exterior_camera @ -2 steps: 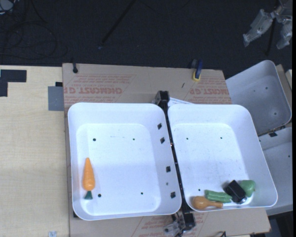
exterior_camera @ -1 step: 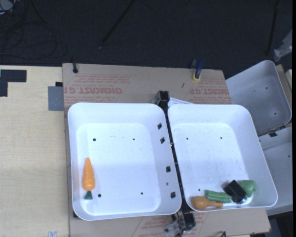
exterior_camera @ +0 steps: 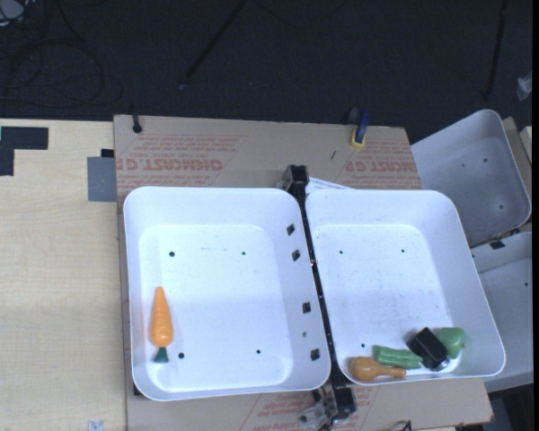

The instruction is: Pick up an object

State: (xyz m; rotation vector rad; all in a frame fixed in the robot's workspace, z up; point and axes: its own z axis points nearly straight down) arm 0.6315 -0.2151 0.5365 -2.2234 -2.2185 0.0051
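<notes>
An orange carrot with a small green top lies upright near the left wall of the left bin. In the right bin, along its front edge, several objects are clustered: an orange pear-shaped piece, a long green piece, a black block and a light green piece behind the block. The black block rests against the green pieces.
Both bins sit on a brown cardboard sheet on a light wooden bench. A grey metal plate stands at the right. A blue-and-yellow clamp holds the cardboard's far edge. Black clips join the bins.
</notes>
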